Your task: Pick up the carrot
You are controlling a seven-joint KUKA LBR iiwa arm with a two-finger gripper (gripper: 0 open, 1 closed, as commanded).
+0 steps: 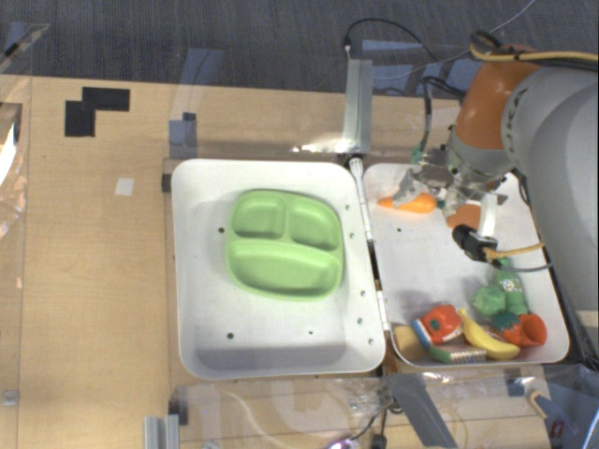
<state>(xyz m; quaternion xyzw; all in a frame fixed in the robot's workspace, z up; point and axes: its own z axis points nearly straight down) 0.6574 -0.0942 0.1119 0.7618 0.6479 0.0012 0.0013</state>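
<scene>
On our surface (94, 279), at the right bin's (412, 279) eleven o'clock, the pincer (426, 190) apparently straddles the carrot (407, 205); grip unclear, lift remains.

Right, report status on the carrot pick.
Gripper down over the carrot, far end of right bin. Grasp unconfirmed. Other toys heaped at near end, well apart.

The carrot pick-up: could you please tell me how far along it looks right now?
Done: the arm has reached into the right bin, and its claw is down at the carrot near the far edge.
In hand: the grasp itself. The carrot lies on the bin floor, and I cannot tell whether the claw has closed on it.
Left: securing the grip and lifting the carrot clear.
</scene>
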